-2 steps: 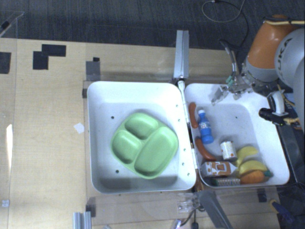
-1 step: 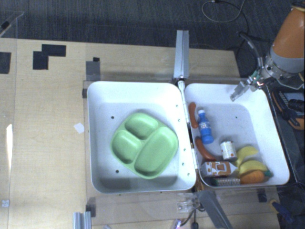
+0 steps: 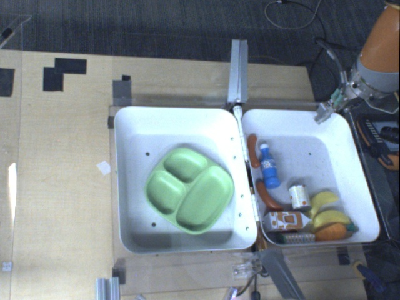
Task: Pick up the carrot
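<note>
Though partly hidden, carrot [image 3: 331, 232] under bananas [image 3: 330, 217]

So on the tabletop [image 3: 56, 186] you've got two shallow white bins side by side. The left white bin [image 3: 134, 136] has a green sectioned plastic plate [image 3: 190, 189] sitting in its middle. The right white bin [image 3: 340, 142] has its stuff crowded along the left wall and near corner: a blue plastic bottle [image 3: 269, 166] by the left wall, a brown carton [image 3: 287, 220] at the near wall, and the stubby orange carrot [image 3: 331, 232] right of the carton, just in front of two yellow bananas [image 3: 325, 208]. The grey two-finger gripper [image 3: 325, 110] is over the right bin's far rim.
</note>
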`<state>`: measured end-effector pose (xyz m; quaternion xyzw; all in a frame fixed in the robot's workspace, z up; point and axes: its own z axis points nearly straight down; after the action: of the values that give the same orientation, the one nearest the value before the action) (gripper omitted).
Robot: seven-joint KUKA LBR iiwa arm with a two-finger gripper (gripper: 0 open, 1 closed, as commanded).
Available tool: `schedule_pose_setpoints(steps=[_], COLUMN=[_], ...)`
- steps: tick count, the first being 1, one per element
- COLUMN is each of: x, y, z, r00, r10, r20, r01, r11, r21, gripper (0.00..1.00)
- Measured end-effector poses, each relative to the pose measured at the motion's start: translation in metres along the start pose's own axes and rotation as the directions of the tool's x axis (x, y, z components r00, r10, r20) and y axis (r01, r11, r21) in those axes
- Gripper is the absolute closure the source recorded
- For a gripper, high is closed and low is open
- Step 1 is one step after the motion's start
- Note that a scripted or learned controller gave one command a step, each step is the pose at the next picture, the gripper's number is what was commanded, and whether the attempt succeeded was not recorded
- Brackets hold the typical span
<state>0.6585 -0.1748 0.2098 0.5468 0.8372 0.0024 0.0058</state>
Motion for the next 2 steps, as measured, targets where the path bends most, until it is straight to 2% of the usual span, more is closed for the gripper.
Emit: schedule_pose_setpoints(steps=[1, 2], x=[-0.026, -0.026], y=[0.003, 0.004], z=[-0.144, -0.156], r00=[0.995, 0.995], r10=[-0.097, -0.101], r20=[-0.002, 0.003], r01=[0.097, 0.101], r11=[0.995, 0.995], r21=[0.003, -0.001], gripper=[1.0, 1.0])
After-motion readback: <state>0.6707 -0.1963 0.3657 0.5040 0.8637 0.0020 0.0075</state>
